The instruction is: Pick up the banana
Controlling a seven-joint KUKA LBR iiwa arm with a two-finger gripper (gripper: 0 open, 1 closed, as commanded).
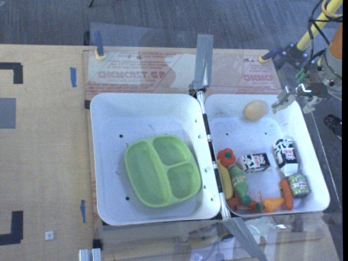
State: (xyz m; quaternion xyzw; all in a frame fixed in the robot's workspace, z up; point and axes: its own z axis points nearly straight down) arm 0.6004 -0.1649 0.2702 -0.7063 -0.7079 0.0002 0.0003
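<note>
The banana (pixel 224 181) is a small yellow piece lying lengthwise against the left wall of the right bin (pixel 270 128), between a red pepper (pixel 227 157) and a green bottle (pixel 240 184). My gripper (pixel 293 103) hangs over the bin's far right corner, well away from the banana. Its fingers are spread open with nothing between them.
A beige round item (pixel 255 110) lies near the gripper. Two cow-print cartons (pixel 255 162) (pixel 285 153), a green can (pixel 298 184) and carrots (pixel 286 194) crowd the right bin's near half. The left bin (pixel 109 118) holds a green divided plate (pixel 163 171).
</note>
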